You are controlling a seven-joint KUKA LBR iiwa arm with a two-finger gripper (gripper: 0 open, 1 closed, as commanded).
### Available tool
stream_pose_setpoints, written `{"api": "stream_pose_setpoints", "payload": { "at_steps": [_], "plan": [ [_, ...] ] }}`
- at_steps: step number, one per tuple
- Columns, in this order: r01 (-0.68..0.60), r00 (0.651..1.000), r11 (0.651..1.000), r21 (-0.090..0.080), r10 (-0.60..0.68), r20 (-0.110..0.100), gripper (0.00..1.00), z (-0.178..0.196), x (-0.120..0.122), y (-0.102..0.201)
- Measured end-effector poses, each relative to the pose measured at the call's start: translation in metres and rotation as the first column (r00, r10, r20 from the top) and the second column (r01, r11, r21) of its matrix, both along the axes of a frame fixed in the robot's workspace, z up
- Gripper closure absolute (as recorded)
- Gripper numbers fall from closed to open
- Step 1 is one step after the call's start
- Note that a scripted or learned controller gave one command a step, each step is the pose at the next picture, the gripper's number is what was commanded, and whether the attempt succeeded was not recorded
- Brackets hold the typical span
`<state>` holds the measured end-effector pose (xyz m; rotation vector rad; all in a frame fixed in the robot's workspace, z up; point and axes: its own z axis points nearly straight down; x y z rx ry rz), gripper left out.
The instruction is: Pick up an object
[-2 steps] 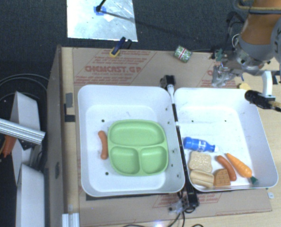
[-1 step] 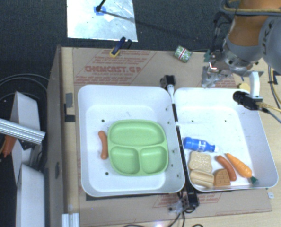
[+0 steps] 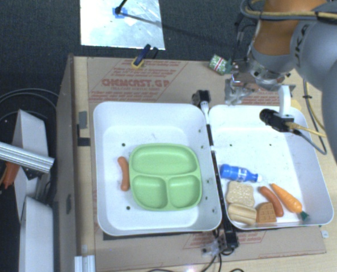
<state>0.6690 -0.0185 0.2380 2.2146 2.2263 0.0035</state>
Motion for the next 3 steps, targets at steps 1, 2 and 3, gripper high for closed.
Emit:
{"api": "stream_pose_setpoints", "payload": {
  "at_steps": [1,2,3],
  "plan": [
    [0.000,1.000,1.000,0.000,0.000,0.001,1.00,0.016,0.000,0.018],
    [0.000,1.000,1.000,0.001,0.000,0.000,1.00,0.026,0.000,0.071],
    [0.000,1.000,1.000,0.001,0.000,0.000,1.00,0.025,0.000,0.109]
  ]
}}
